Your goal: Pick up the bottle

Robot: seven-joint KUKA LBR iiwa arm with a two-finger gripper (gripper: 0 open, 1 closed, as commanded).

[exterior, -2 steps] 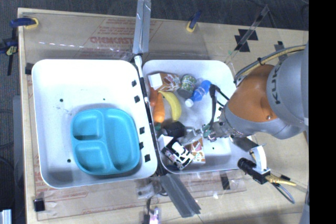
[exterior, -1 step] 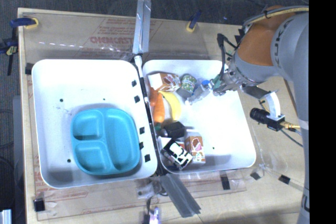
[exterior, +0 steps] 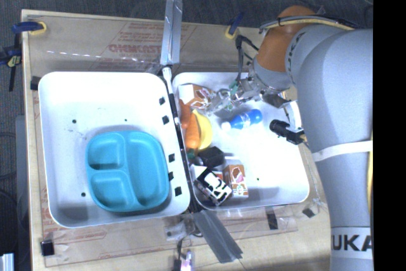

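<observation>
The arm (exterior: 336, 105) overhangs the right bin (exterior: 288, 190), gripper (exterior: 229, 97) just above the bottle (exterior: 244, 119), jaw state indiscernible; approach step, descent and closure required next.

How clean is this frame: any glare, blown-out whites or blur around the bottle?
Camera view: the right bin's floor is overexposed near the bottle, washing out its pale body; the blue tray in the left bin reads sharply; the hand looks soft and cluttered; glare streaks cross the bench's plastic cover.

The pincer (exterior: 231, 98) is too small and cluttered to read; the arm (exterior: 330, 111) hides the worktop's (exterior: 95, 41) right edge.
</observation>
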